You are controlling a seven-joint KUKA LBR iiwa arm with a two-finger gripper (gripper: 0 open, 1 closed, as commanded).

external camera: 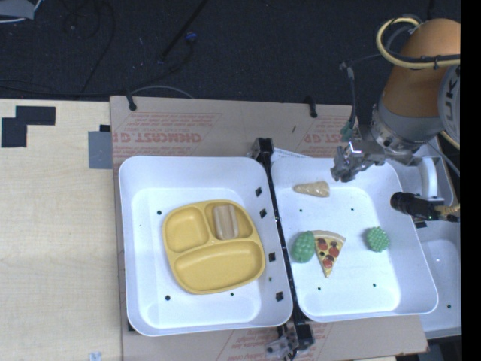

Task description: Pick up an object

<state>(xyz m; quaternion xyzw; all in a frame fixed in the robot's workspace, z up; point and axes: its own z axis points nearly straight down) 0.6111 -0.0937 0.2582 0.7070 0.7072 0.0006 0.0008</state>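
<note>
The two-finger metal gripper (347, 165) hung over the far edge of the right white bin (409, 288), pointing down and a little to the left; whether its jaws were apart or together could not be told from this angle, and nothing showed between them. Above it rose the grey arm with its orange band (428, 45), reaching in from the right.

Just near and left of the gripper, apart from it, a pale tan croissant-shaped toy (312, 189) lay on the floor of the right bin, towards its far side. Nearer, around the middle of that bin, a triangular toy pizza slice with red dots (328, 250) lay with its point towards the near side, and a green knobbly broccoli-like toy (303, 247) sat touching its left edge. A second, smaller green knobbly ball (377, 238) rested well apart to the right, close to the bin's right wall.

In the left white bin (143, 201), a yellow plastic divided tray (213, 247) lay tilted, and a tan oblong piece (224, 222) sat in its far right compartment.
</note>
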